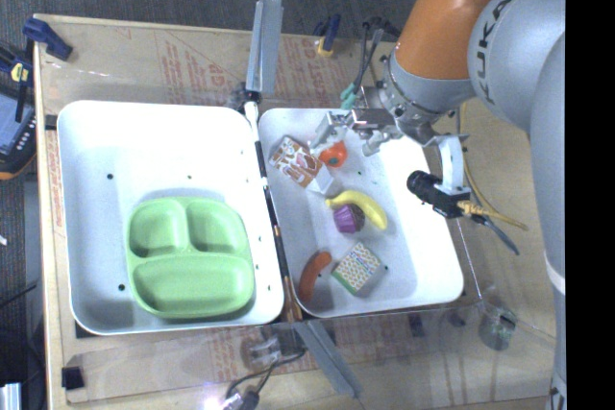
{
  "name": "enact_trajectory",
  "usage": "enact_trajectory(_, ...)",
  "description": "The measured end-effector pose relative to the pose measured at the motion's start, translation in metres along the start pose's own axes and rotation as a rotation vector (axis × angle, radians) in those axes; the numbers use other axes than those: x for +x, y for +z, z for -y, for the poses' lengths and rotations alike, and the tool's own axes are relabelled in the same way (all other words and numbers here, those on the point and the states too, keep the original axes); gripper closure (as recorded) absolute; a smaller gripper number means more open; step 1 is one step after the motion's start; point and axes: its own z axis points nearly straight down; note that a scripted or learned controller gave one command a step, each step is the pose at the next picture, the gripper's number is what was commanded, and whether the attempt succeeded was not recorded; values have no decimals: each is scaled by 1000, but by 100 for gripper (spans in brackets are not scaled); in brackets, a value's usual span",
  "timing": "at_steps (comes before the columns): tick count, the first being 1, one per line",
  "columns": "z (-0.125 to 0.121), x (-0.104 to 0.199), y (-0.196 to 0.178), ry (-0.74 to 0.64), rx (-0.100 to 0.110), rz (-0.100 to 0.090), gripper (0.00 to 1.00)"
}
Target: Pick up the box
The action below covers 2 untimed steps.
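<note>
Two white bins sit side by side on the desk (144,62). The left bin (86,139) holds one thing: a green tray (190,257) with three hollows in it. The tray lies flat toward the near side of that bin.

The right bin (423,245) holds several small things. At the near end lies the box (358,268). It has a speckled pattern of many colours and sits a little turned, with one corner pointing at the near wall. Just beside the box, on the side toward the left bin, lies a red-brown sausage (313,273), close to the bin wall. A little farther back is a yellow banana (360,206), and a purple fruit (348,219) touches it from the near side. Farther back again, near the wall between the bins, lies a brown and white packet (294,160). Next to the packet is a small orange thing (332,154).

The grey arm (519,24) with its orange band comes in from the right. Its jaws (351,125) are over the far end of the right bin, close above the small orange thing and well apart from the box. I cannot tell if they are apart or together, because the parts there are small and mixed up with the wrist. Nothing can be seen between them.

The box rests on the bin floor, not touched by the arm.
</note>
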Motion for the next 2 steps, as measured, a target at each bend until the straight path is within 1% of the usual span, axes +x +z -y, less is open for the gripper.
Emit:
enact_trajectory(1, 61, -77, 110, -9, 1, 0, 0)
enact_trajectory(2, 38, -105, 175, -21, 0, 0, 0)
